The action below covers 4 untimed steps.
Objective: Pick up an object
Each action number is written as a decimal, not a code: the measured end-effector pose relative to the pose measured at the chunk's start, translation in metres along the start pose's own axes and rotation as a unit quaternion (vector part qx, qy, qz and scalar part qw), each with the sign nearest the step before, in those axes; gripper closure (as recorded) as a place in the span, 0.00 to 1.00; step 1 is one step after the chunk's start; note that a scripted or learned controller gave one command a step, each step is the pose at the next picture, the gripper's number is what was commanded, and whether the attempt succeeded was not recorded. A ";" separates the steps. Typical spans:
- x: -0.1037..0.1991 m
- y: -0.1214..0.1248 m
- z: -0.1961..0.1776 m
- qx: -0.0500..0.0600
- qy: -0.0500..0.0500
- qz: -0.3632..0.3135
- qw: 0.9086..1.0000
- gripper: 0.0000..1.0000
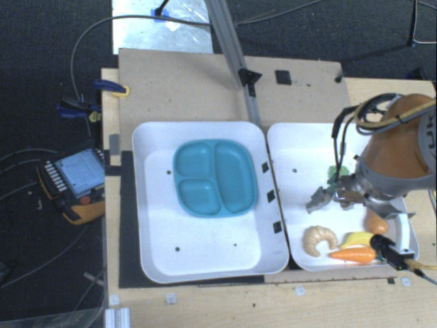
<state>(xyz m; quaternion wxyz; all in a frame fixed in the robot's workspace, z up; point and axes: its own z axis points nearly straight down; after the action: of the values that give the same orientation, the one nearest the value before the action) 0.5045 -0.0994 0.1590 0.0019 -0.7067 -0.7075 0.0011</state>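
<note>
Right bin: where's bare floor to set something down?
Right bin: bare in the upper left, between the divider and the gripper. Crowded at the lower right: croissant, carrot, banana. Left bin: bare strip below the blue plate.

Teal plate [216, 178], white bins [157, 251], tan croissant [319, 238], orange carrot [354, 255], yellow banana [358, 238]

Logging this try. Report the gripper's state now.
Gripper: over the right bin, above the croissant; open or shut cannot be told.
</note>
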 end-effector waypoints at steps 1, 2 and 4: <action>-0.004 0.006 0.045 -0.001 0.000 0.000 1.000 0.00; -0.004 0.007 0.032 -0.003 -0.001 0.000 1.000 1.00; 0.013 0.013 -0.074 -0.006 -0.001 -0.003 1.000 1.00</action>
<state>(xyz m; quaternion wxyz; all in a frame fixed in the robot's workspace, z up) 0.5174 -0.0863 0.2325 -0.0032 -0.7049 -0.7093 -0.0026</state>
